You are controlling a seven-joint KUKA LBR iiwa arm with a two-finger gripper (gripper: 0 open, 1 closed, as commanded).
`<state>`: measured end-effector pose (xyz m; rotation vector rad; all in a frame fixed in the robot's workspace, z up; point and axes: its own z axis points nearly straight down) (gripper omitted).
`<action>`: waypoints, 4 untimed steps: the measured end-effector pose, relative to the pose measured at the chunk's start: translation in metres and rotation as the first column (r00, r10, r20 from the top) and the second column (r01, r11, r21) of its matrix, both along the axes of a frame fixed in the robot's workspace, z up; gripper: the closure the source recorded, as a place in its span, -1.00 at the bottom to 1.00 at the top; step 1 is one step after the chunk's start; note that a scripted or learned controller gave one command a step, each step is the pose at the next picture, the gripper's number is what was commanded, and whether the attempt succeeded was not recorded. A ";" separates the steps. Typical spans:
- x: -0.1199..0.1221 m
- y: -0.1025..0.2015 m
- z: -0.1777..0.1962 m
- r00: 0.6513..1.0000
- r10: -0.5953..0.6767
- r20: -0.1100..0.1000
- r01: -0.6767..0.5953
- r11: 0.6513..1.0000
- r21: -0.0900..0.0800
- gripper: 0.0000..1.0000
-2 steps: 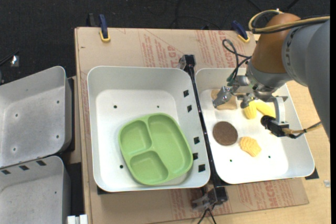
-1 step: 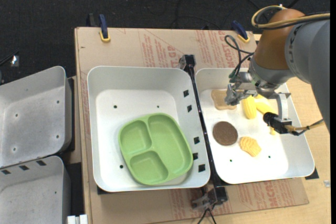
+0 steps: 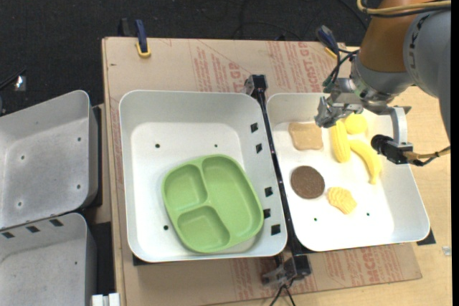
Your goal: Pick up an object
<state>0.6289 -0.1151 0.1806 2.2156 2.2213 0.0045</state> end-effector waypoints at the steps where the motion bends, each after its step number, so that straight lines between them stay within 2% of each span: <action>1: 0.001 0.000 0.024 1.000 -0.001 -0.001 0.001 1.000 0.000 1.00; 2: 0.004 0.056 0.041 1.000 0.004 -0.003 -0.004 1.000 0.002 1.00; 3: 0.010 0.109 0.034 1.000 0.005 -0.004 -0.005 1.000 0.002 1.00; 4: 0.012 0.165 0.052 1.000 0.005 -0.002 -0.005 1.000 0.003 1.00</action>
